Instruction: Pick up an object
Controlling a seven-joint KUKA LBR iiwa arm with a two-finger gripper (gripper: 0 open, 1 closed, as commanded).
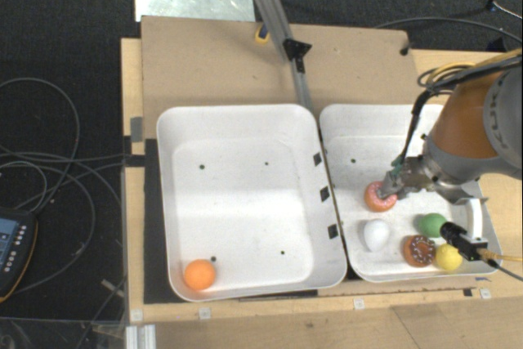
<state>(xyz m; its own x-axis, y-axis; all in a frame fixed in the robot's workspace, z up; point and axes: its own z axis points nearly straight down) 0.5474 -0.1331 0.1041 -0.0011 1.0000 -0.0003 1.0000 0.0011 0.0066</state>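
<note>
Pink ring-shaped toy lies on the floor of the right bin, directly under the gripper; gripper tip touches or sits just above the toy's upper right edge; whether the toy is between the fingers cannot be told, and whether the gripper is spread or closed cannot be told either, since the tip is small and partly blurred. Below the gripper, toward the front wall of the same bin, a white ball; to the lower right of the gripper a green piece, a brown ring with speckles and a yellow ball, these three close together in the front right corner. Arm comes in from the right, orange band above the wrist, over the right bin's far side. Left bin lies well away to the gripper's left; an orange ball rests in its front left corner, far from the gripper.
</note>
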